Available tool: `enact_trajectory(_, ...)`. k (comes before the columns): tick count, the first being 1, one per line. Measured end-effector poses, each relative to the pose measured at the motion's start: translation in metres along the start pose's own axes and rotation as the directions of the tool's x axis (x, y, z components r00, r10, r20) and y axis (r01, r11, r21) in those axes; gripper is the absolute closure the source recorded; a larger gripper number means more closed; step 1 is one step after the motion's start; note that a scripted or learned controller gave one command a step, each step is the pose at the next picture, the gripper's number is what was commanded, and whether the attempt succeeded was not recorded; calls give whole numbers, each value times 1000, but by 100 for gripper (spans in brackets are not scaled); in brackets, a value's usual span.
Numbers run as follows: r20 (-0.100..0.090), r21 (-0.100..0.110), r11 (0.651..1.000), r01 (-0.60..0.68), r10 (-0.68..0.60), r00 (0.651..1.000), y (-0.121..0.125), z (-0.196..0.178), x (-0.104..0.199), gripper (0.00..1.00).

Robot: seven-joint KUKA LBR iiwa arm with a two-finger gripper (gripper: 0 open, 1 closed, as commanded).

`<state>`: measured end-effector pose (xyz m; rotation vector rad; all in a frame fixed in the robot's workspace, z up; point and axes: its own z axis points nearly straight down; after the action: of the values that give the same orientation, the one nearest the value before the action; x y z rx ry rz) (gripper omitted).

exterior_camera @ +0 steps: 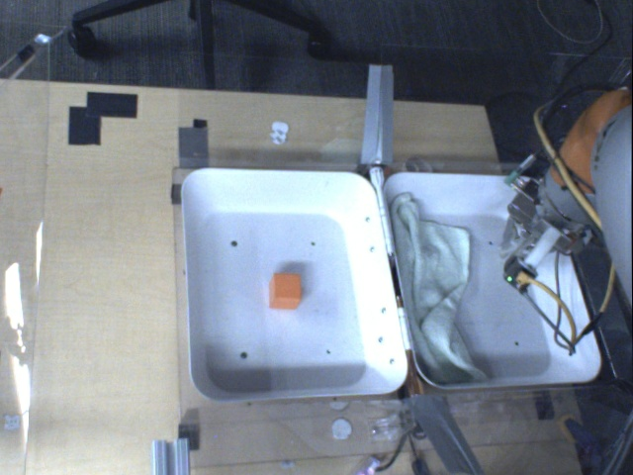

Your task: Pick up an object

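Pincer (524, 250) hovers over the right bin (569, 364), grip unreadable from here, orange cube (286, 290) alone in the left bin (198, 265).

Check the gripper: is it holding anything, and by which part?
Nothing held that I can see. The gripper hangs over the right bin, apart from the cloth; the orange block lies in the left bin.

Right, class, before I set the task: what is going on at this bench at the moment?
A grey robot arm with a gripper reaches in over the right bin, near its right side. A pale cloth lies crumpled along that bin's left wall, apart from the gripper. In the left bin a small orange block sits alone near the middle. Nothing has been picked up yet.
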<state>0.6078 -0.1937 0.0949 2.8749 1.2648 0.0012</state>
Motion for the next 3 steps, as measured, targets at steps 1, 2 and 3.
enact_trajectory(1,1,2,998,-56,56,998,-14,-3,-5,100)
enact_trajectory(2,-1,0,884,-467,467,884,6,-104,7,100)
enact_trajectory(3,1,0,814,-580,580,814,35,-104,18,100)
